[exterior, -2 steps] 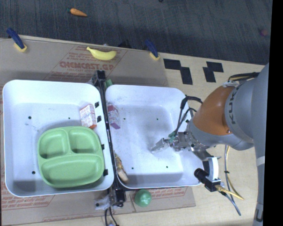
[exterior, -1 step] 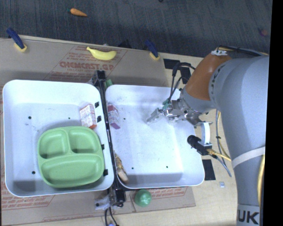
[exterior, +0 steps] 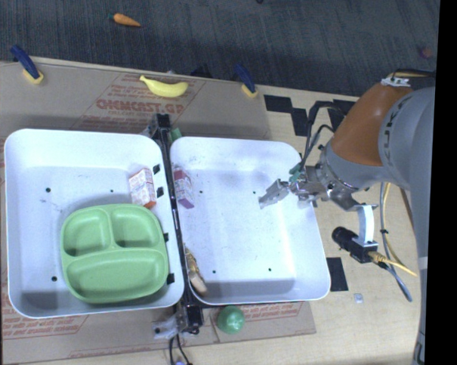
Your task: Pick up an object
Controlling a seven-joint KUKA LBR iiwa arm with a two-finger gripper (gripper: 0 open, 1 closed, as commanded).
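In the left bin [exterior: 33, 150] a green divided plate [exterior: 116, 251] lies at lower centre, with a small red-and-white carton [exterior: 142, 186] just above it by the bin's right wall. A similar small packet [exterior: 182, 185] lies at the upper left of the right bin [exterior: 237, 159], and a yellow banana [exterior: 164, 85] rests on the cardboard above both bins, a green ball [exterior: 231, 319] below them. At centre right the gripper [exterior: 276, 191] hangs over the right bin's upper right part with nothing between its fingers; I cannot tell how wide they stand.
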